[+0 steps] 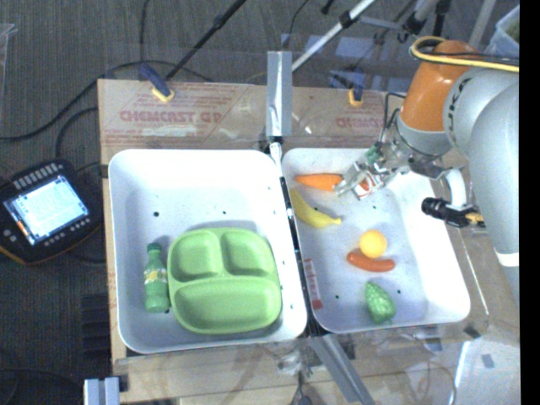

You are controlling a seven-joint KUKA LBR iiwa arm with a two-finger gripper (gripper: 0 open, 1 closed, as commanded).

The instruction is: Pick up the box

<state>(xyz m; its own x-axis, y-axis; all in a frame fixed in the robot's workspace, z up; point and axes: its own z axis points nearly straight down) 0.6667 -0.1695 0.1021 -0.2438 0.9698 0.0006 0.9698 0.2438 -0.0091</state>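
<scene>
In the right bin (pixel 439 302), near its far edge and just right of the carrot (pixel 320 180), the pincer (pixel 364 178) appears closed around a small red-and-white box (pixel 364 186), though the blur makes the grip hard to confirm.

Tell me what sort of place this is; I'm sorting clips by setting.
Probably a robotics lab test bench: a robot arm over two white bins holding toy food like a banana, a teach pendant and loose cables on the floor.
</scene>
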